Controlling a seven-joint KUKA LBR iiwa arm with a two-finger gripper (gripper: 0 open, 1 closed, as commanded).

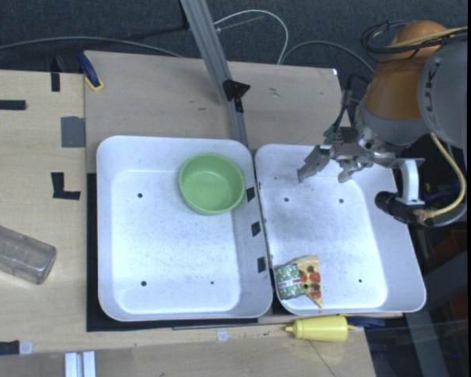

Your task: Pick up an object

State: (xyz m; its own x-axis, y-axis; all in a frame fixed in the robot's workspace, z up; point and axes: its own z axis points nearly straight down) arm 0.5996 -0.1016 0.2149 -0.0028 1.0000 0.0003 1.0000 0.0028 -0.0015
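Observation:
A green bowl (pixel 212 183) rests upright in the left bin (pixel 122 234), near its far right corner. A small printed packet (pixel 299 280), green, red and yellow, lies at the near left corner of the right bin (pixel 377 242). My gripper (pixel 327 170) hangs over the far edge of the right bin, well away from the packet and to the right of the bowl. Its two fingers are spread apart with nothing between them.
A yellow bottle (pixel 320 328) lies on the bench just in front of the right bin. A clear plastic tumbler (pixel 14 252) lies on its side at the left. A slanted grey pole (pixel 212 49) stands behind the bins. Cables loop at the back.

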